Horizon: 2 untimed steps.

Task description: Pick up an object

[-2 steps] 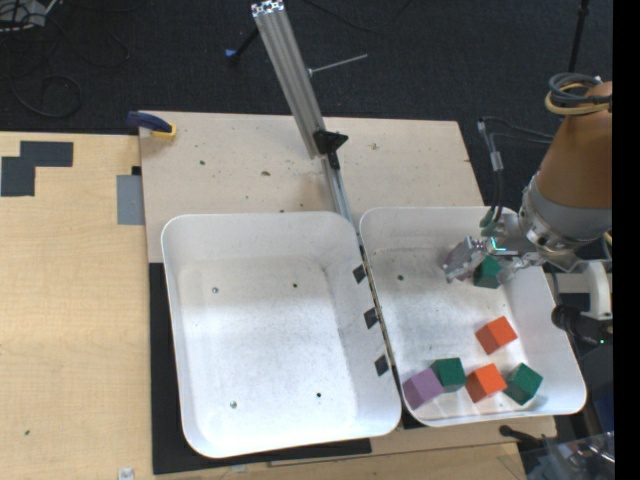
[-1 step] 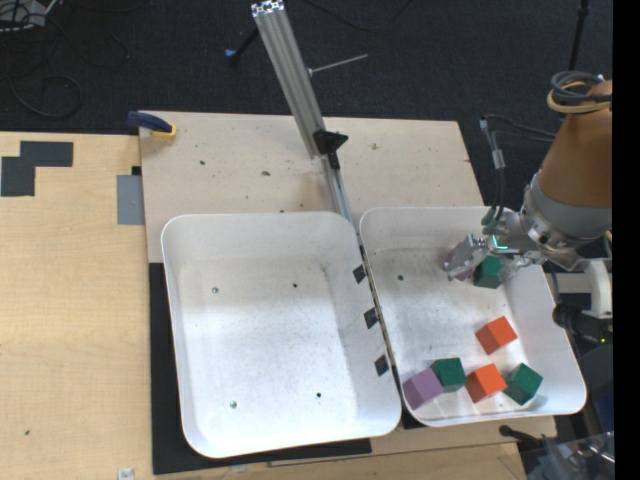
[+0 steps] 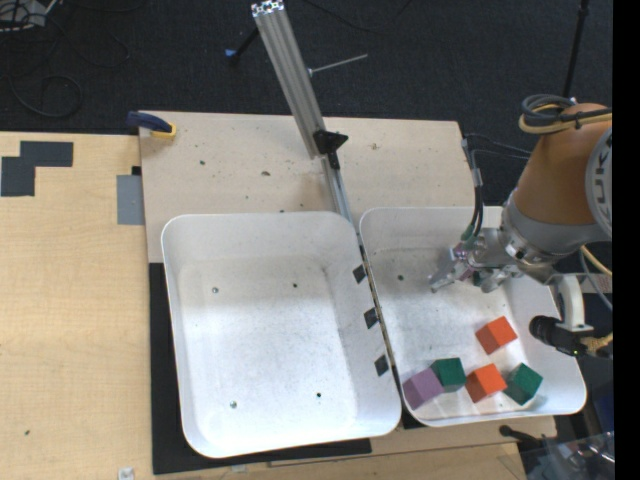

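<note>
Several small blocks lie near the front of the right bin [image 3: 400, 233]: an orange block [image 3: 496, 334], a second orange block [image 3: 486, 380], a green block [image 3: 449, 372], another green block [image 3: 523, 382] and a purple block [image 3: 422, 387]. My gripper [image 3: 456, 269] hangs low over the middle of the right bin, behind and to the left of the blocks and apart from them. The arm's orange band [image 3: 560, 173] rises above it at the right. Nothing can be made out held in the gripper.
The left bin [image 3: 200, 238] stands beside the right one, with small black clips [image 3: 370, 318] along the shared wall. A slanted metal rail [image 3: 295, 78] rises behind the bins. Dark cables lie on the floor beyond the bench.
</note>
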Tool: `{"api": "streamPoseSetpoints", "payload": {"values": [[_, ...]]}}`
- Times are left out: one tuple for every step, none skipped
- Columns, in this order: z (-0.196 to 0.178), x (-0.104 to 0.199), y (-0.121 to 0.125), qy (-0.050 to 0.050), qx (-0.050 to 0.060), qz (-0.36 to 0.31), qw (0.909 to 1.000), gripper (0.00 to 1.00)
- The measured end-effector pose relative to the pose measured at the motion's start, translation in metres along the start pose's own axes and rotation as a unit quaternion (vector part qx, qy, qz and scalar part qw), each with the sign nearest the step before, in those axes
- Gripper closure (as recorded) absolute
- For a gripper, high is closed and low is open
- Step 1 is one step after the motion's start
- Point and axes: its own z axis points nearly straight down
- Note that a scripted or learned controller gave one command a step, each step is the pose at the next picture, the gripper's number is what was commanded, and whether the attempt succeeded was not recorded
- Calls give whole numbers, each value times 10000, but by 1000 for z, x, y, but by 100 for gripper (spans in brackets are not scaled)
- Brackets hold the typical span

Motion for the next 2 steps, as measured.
{"api": "streamPoseSetpoints", "payload": {"values": [[47, 0, 6, 0, 2, 11, 10000, 0], [92, 1, 7, -4, -34, 21, 10000, 0]]}}
